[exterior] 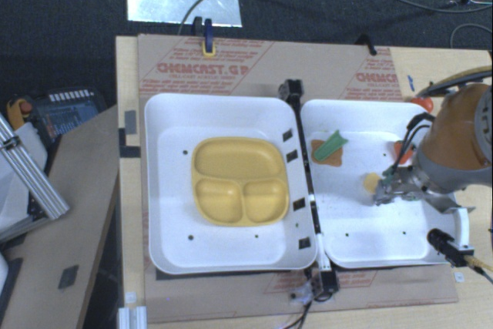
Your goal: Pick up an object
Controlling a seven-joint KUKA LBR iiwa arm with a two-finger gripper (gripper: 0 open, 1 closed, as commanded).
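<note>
Small yellow object touches end effector.

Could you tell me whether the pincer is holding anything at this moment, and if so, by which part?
It cannot be told. The pincer is low in the right bin, right beside a small yellow piece, but no grip shows.

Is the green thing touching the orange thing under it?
Touching. The camera view shows the green piece lying across the flat orange piece, overlapping it, no gap.
</note>
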